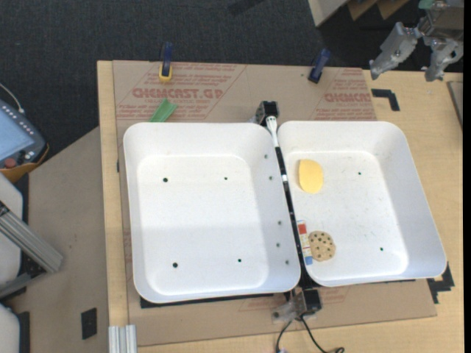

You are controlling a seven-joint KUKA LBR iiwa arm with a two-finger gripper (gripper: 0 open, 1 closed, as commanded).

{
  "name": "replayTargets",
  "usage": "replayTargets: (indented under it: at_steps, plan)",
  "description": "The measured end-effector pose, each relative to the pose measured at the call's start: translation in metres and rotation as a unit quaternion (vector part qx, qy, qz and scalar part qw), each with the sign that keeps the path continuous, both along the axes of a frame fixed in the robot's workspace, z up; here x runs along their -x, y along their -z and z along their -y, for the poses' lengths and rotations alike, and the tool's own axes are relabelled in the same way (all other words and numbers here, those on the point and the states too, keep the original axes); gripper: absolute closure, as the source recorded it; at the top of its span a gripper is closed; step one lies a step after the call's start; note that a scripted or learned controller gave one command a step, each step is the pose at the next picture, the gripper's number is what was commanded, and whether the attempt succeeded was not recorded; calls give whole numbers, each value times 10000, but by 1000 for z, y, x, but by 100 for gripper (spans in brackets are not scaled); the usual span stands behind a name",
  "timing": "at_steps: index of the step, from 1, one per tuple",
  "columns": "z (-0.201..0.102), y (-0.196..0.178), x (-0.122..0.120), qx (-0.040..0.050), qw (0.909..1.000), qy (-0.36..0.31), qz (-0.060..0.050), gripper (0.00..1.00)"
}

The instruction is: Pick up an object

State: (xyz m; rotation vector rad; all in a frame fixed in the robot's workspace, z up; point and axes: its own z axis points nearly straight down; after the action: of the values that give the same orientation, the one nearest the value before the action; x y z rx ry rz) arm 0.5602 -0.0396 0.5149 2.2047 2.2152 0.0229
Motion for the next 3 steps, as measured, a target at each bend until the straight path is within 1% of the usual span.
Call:
replayTargets:
  at_steps: [1,2,3]
  plan:
    - [41,-23,53,3,10000,51,-70,0]
    - [38,-32,50,9,10000,23,-70,100]
    - [-21,100,57,-15,9998,-4,-186,100]
